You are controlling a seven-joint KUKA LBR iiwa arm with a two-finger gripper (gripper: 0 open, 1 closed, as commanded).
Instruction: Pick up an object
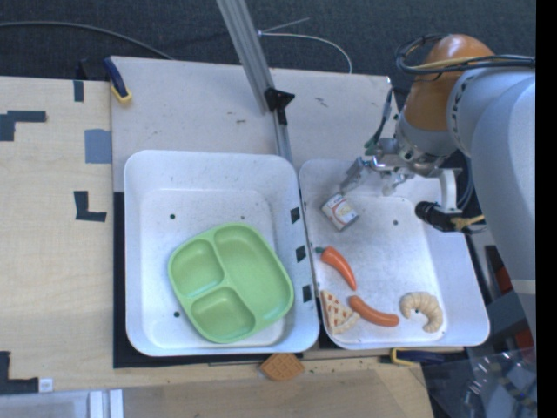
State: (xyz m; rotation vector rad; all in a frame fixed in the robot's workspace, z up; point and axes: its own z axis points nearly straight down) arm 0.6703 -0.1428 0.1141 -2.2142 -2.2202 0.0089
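The tool (376,165) hangs over the right bin (452,273), near a small box (339,211); whether it is open, I cannot tell.

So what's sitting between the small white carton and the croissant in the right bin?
In the camera view, the carton and croissant have just bare white bin floor between them; the carrot and sausage lie off to the left.
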